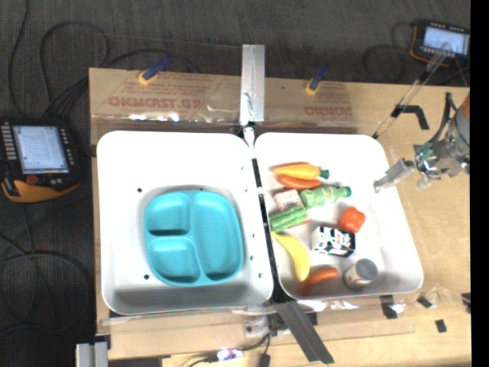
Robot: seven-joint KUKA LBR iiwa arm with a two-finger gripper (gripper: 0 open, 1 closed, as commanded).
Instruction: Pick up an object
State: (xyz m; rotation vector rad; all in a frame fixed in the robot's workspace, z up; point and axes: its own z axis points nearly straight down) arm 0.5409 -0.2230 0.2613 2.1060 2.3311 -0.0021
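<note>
Nearest, right bin (397,205): grey can (362,271), red sausage (318,277), banana (294,255). Beyond them a black-and-white carton (334,241), tomato (352,219), green bottle (324,196), carrot (296,176). Left bin (122,167) holds a teal divided tray (193,235). Gripper (390,178) at the right bin's far-right rim; jaw state cannot be told.

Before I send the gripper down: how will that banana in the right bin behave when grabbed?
The banana looks smooth and curved, so it may slip or swivel between fingers. It lies touching the red item and green item, so pushing it would probably shift them too.
</note>
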